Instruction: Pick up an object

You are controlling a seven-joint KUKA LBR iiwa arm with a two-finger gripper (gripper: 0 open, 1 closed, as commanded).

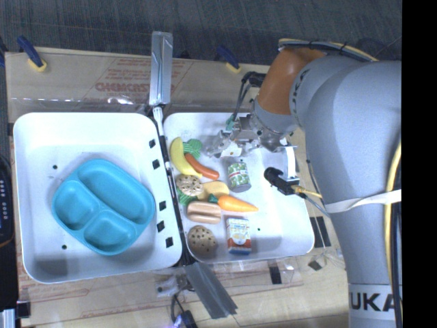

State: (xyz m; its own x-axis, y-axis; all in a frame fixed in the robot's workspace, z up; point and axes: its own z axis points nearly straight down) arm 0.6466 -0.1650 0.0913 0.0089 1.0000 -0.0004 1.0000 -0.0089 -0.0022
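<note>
Nearest us, in the right bin, lie a round speckled cookie and a small carton; beyond them a bun-like hot dog, a tapered orange carrot, a green can and a smooth yellow banana. Farthest back, our pincer hangs low over the bin; whether it is wide or narrow we cannot tell. We judge nothing lifted yet.

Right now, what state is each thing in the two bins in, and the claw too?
Blue divided plate: flat in the left bin, nothing on it.
Banana: lying at the right bin's left wall.
Carrot: on its side mid-bin.
Green can: tipped over, just below the claw.
Hot dog: lying flat.
Cookie: flat near the front wall.
Small carton: lying flat.
Claw: low over the right bin's back, grip unclear.
</note>
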